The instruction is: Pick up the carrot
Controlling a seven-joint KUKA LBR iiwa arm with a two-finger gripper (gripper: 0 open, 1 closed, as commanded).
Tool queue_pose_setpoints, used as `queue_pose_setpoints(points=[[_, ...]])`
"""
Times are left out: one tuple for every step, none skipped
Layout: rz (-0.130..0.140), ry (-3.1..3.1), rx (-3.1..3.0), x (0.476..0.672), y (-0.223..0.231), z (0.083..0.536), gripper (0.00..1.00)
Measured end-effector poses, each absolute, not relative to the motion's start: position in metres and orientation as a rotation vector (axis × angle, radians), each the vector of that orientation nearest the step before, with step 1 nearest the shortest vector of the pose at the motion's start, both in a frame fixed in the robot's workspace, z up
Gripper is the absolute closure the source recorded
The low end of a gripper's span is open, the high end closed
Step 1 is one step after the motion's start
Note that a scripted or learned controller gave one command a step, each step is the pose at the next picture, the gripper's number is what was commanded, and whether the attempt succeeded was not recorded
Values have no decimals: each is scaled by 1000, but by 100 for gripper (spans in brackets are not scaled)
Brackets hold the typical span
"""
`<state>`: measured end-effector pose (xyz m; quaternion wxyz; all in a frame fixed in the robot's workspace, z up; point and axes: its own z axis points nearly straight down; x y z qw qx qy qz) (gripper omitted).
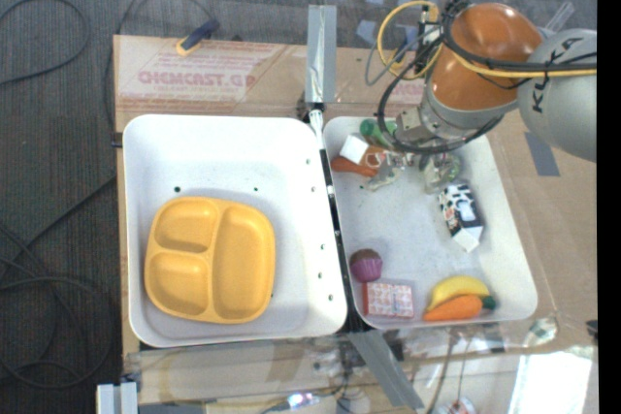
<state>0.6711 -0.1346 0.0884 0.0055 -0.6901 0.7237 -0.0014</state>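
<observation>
The carrot (454,308), orange with a green stub at its right end, lies in the front right corner of the right bin (505,208), just in front of a yellow banana (459,287). My gripper (414,172) hangs low over the back of that bin, far behind the carrot. Its two fingers (386,172) stand apart with only bin floor between them, so it is open and holds nothing.
Near the gripper lie a white block (354,148), a green item (372,126), an orange-red piece (351,166) and a black-and-white carton (460,210). A purple item (366,264) and a pink box (390,299) sit left of the carrot. The left bin (194,141) holds a yellow divided plate (210,259).
</observation>
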Motion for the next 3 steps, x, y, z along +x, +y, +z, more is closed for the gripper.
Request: queue_pose_setpoints(points=[[-3, 2329, -2092, 645, -109, 89, 0], [-4, 1905, -2487, 667, -159, 88, 0], [-4, 1904, -2487, 667, -159, 88, 0]])
